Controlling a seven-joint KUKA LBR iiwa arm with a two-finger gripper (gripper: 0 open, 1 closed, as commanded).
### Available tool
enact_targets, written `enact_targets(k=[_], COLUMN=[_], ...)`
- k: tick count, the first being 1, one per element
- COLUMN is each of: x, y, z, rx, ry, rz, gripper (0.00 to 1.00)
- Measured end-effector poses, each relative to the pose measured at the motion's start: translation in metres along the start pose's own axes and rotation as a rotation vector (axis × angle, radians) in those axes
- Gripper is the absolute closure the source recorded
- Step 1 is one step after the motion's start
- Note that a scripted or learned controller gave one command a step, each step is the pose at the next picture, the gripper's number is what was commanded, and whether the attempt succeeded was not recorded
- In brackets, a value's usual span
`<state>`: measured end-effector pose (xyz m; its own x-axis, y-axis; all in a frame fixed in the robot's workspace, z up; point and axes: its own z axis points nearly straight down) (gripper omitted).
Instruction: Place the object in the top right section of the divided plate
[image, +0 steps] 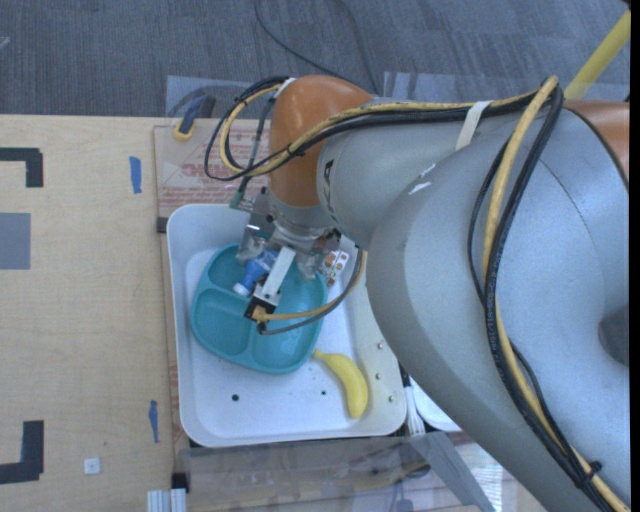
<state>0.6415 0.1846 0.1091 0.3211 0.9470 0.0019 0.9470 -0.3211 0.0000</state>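
Observation:
A teal divided plate (225, 325) lies in the left white bin (205, 415). My gripper (262, 262) hangs low over the plate's upper right part, reaching in from the right. A small blue and white thing (252, 275) shows right under the gripper, over the plate's top section; whether it sits between the fingers is hidden by the wrist. A yellow banana (346, 382) lies on the bin floor just right of and below the plate.
The grey arm (480, 260) covers most of the right side, including the second bin. A wooden board (80, 300) lies left of the bin. Bare white bin floor shows below the plate.

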Motion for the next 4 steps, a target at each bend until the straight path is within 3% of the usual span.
enact_targets(k=[1, 2, 3, 4], x=[0.030, 0.027, 0.024, -0.041], y=[-0.040, -0.039, -0.039, -0.033], z=[0.014, 0.000, -0.007, -0.005], rx=[-0.015, -0.013, -0.010, -0.019], ry=[0.011, -0.002, -0.010, 0.031], rz=[0.433, 0.431, 0.430, 0.284], gripper=[0.00, 1.00, 1.00, 1.00])
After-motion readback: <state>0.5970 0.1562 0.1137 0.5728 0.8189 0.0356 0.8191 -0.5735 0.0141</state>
